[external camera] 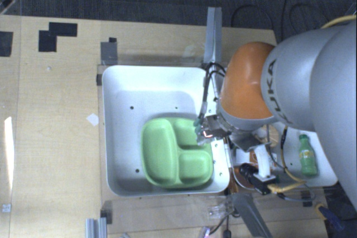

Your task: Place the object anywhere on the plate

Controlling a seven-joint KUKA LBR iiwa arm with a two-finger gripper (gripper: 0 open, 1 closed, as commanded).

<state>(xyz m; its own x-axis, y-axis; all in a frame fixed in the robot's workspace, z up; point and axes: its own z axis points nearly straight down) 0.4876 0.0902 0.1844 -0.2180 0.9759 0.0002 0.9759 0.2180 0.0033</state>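
While the arm (290, 81) looms, the green plate (175, 151) lies in the left bin (120, 120).

The bench (56, 120) is light wood. A white bin (117, 120) sits on it. A green plate (167, 153) lies in the bin. Black patches (56, 35) are near the bench's far left.

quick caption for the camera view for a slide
KUKA arm's gripper at the right edge of a green divided plate in the left white bin; a green bottle lies at right.
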